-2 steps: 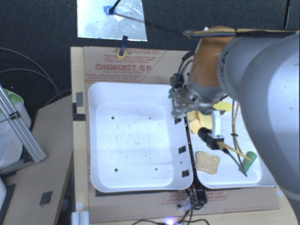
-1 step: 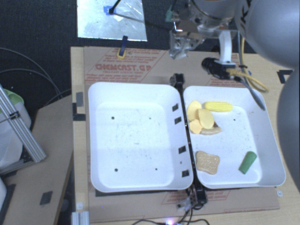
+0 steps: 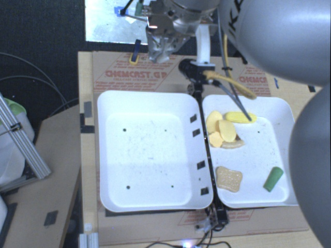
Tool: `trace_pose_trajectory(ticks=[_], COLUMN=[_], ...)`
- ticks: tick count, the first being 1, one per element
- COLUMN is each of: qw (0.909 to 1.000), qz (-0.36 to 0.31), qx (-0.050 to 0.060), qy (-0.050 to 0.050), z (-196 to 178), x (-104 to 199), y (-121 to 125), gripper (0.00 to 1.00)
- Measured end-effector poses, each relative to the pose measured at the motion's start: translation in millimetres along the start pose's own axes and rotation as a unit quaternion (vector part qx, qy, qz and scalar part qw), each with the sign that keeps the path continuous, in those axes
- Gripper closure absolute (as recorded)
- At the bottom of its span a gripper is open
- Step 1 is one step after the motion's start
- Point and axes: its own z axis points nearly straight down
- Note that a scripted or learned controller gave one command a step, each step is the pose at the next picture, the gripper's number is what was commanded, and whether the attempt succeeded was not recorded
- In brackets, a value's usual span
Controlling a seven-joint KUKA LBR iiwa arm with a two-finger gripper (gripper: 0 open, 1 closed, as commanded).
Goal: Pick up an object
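In the camera view, we see the grey arm with its orange band entering from the right and top, and its two-finger gripper (image 3: 159, 53) hangs high above the far edge of the desk (image 3: 155, 72), beyond the far rims of both bins. We cannot tell whether it is spread or pressed together, since its tip is small and blurred against the desk; nothing visible sits in it.

The left shallow white plastic bin (image 3: 150, 149) shows only its speckled floor. The right shallow white plastic bin (image 3: 258, 154) carries all the candidates. Near its far left corner lies a cluster of pale yellow rounded slices (image 3: 221, 129), touching one another, with a yellow corn-like piece (image 3: 237, 117) just beside them toward the far edge. Near the near left corner rests a tan, bread-shaped slice (image 3: 228, 179). A small green cylinder (image 3: 273, 179) lies tilted near the near right corner, well apart from the rest.

We judge the task barely begun: every object rests on the bin floor, none lifted. What is left is the whole pick: bringing the gripper over one object, descending, closing and raising it. The green cylinder, standing alone, looks the easiest target.
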Motion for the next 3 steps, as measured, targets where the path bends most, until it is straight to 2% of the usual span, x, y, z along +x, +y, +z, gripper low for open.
trace_pose_trajectory(ticks=[1,2,3], qw=[1.0000,0.9999,1.0000], qz=[0.002,0.010,0.003], qx=[0.006,0.001,0.004], qy=[-0.002,-0.003,-0.002], z=[37.4,18.6,37.9], x=[16.8,-60.5,-24.3], y=[-87.6,-55.3,-110.9], gripper=[1.00,1.00,1.00])
